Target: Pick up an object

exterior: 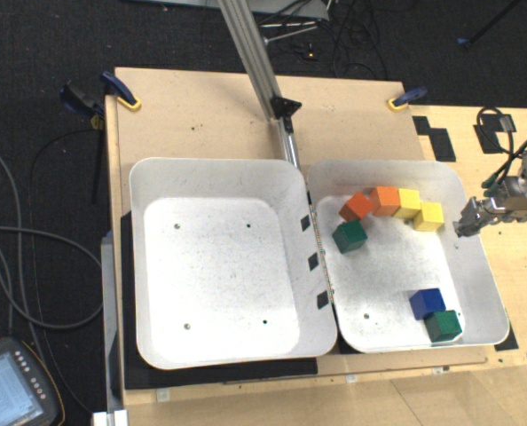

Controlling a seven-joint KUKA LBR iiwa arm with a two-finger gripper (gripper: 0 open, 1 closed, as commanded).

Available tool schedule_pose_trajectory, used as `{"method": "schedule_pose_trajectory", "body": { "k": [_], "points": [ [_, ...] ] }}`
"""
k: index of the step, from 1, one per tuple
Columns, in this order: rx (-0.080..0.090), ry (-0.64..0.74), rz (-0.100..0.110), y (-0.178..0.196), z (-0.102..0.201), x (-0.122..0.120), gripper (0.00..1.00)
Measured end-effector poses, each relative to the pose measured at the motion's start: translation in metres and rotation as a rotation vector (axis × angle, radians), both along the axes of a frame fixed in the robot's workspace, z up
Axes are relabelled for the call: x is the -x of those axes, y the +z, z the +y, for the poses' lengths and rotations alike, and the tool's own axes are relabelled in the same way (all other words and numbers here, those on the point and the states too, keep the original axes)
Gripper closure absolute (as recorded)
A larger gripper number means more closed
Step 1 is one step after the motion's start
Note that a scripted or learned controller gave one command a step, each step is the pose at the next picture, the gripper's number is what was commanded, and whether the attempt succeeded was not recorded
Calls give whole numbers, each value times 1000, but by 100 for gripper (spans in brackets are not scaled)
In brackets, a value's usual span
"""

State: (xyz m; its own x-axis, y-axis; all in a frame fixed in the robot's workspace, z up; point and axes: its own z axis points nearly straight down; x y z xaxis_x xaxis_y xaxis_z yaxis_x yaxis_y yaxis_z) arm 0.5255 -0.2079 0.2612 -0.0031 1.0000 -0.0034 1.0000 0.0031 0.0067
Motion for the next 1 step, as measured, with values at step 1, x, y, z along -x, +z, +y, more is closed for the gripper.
{"method": "schedule_pose_trajectory", "body": {
  "k": [1],
  "points": [
    [-4, 6, 5, -4, 56, -12, 100]
  ]
}}
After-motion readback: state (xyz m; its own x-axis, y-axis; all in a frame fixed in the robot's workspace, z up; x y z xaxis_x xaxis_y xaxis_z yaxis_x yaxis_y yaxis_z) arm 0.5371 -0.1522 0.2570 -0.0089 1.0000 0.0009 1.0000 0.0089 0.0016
